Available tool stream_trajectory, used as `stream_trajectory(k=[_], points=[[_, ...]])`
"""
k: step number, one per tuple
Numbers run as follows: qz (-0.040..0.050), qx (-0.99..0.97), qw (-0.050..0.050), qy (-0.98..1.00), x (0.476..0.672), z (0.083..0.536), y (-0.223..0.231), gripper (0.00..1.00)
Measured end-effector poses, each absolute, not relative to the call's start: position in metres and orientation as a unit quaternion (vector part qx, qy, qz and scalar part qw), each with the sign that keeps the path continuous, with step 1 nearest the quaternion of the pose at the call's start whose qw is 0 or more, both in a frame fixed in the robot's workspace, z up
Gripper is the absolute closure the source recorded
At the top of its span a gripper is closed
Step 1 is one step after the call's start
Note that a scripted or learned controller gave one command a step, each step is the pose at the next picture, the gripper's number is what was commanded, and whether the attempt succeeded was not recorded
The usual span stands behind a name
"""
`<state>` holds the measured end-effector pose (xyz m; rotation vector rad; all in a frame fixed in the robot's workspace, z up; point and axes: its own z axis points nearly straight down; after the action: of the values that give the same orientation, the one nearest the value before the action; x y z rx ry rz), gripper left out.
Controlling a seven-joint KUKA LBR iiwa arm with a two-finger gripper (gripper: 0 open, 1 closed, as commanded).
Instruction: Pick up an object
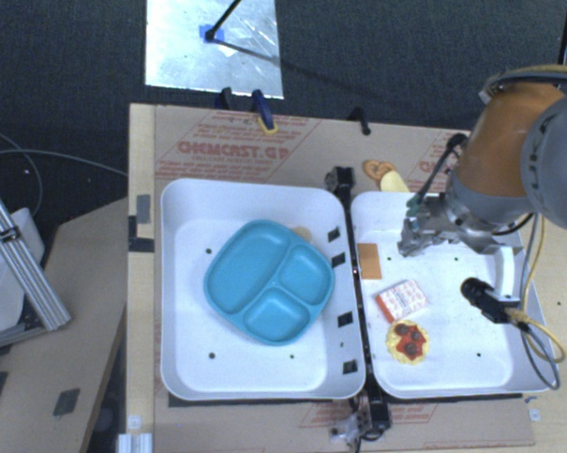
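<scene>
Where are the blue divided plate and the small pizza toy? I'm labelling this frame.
blue divided plate (268,281), camera view, middle of the plate where its dividers meet.
small pizza toy (408,342), camera view, centre of its red topping.

left bin (183,263): divided plate (269,281) in it
right bin (446,364): flat card (368,261) by left wall; packet (401,299) right of it; pizza toy (408,342) in front of packet

Red print "CHEMCAST GP" on brown board (233,145) behind left bin (181,212). Similar red print right of it, behind right bin, unreadable.
</scene>
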<state>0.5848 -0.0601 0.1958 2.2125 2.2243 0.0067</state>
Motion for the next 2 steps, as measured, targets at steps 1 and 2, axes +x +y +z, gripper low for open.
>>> stream_trajectory(k=[1, 2], points=[[-0.0005, 0.705, -0.002, 0.709, 0.537, 0.183, -0.028, 1.0], [-0.0004, 0.707, -0.001, 0.707, 0.484, 0.184, -0.018, 1.0]])
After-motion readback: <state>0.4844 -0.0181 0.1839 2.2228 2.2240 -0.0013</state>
